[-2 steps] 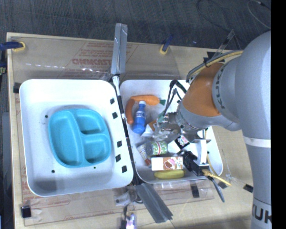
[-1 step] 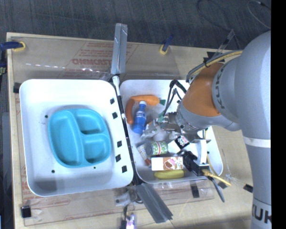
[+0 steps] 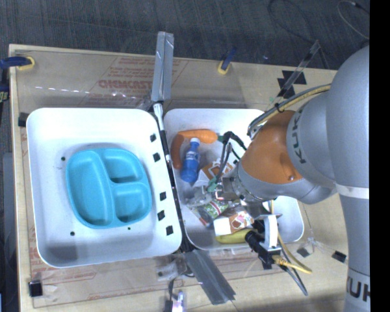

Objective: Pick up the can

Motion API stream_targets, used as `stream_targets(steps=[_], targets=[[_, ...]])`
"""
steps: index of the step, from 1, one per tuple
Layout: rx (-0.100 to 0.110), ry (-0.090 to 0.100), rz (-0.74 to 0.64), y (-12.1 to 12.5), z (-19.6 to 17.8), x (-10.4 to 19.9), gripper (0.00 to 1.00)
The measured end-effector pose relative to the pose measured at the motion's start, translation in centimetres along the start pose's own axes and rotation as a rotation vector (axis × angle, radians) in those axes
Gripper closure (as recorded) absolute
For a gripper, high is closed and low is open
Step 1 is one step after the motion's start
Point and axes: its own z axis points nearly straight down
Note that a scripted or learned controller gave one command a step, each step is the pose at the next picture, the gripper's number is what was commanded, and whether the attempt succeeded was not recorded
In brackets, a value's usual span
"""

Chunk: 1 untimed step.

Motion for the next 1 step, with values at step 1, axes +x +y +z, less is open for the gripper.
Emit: stream_targets(steps=[1], targets=[[0.000,0.000,0.001,0.00,0.00,-0.01,0.00]])
